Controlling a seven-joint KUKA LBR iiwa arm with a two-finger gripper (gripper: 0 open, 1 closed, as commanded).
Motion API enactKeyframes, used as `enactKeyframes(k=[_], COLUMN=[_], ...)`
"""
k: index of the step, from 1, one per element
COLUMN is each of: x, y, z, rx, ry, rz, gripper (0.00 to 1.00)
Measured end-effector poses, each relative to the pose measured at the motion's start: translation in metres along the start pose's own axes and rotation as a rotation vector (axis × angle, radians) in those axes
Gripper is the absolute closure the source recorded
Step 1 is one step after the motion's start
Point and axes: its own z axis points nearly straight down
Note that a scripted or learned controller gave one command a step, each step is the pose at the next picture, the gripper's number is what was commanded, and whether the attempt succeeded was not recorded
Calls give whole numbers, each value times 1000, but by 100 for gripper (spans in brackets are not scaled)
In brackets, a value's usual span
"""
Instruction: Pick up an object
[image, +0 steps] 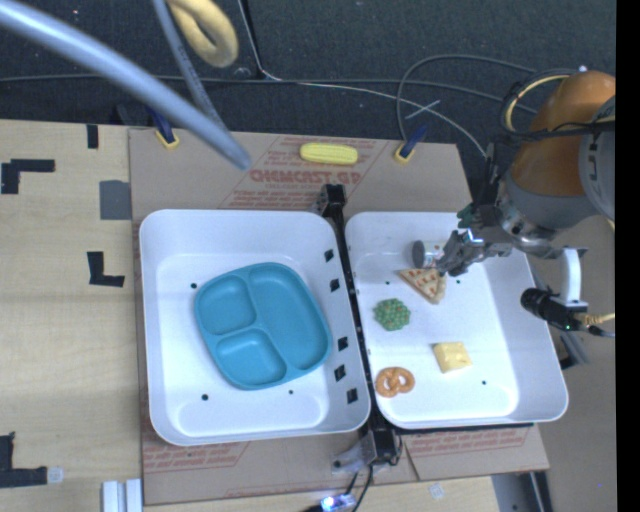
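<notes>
Your gripper (432, 262) sits low in the right bin (520, 395), right at the upper edge of the pizza slice (424, 283) — you cannot tell whether it grips. Below the slice lies a green broccoli piece (392, 315), then a pretzel (394, 381) and a cheese cube (451, 356). The slice's long axis runs diagonally, its tip toward the lower right.
</notes>
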Motion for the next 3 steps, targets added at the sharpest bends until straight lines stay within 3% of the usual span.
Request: enactKeyframes(k=[3], x=[164], y=[9], z=[18], rx=[3], ry=[-1], rz=[0], gripper=[100])
